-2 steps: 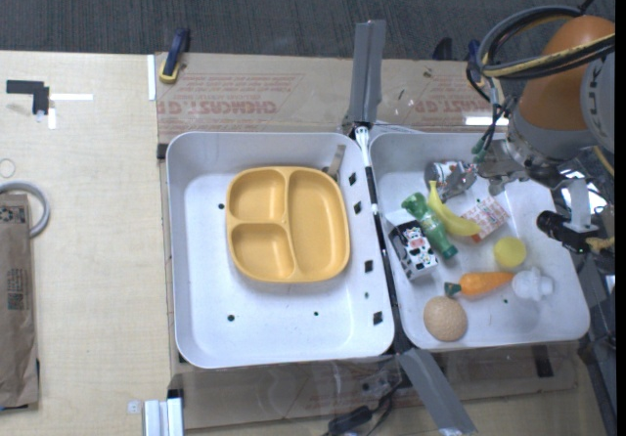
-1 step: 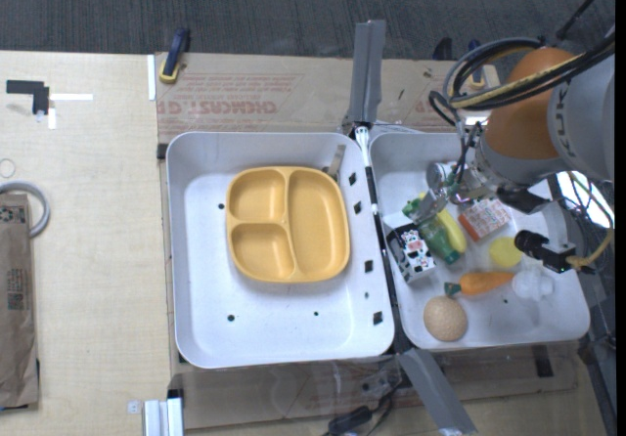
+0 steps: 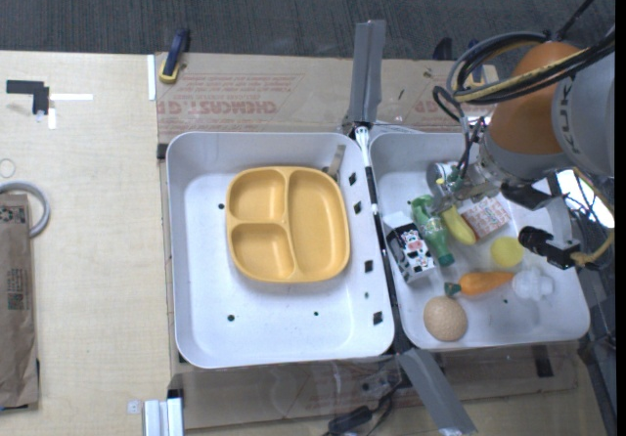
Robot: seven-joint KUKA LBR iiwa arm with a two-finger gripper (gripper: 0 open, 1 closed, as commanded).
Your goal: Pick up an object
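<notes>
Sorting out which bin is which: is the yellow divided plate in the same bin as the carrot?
No. The yellow divided plate lies in the left bin, while the carrot lies in the right bin.

right bin [image 3: 577, 322] crowded; left bin [image 3: 196, 327] open around yellow divided plate [image 3: 289, 224].

On the pale wooden bench [image 3: 78, 229] two white bins sit touching, left bin [image 3: 196, 327] and right bin [image 3: 567, 322], over a cardboard sheet [image 3: 254, 97] toward the far edge, a brown paper bag [image 3: 18, 297] at the left edge.
</notes>
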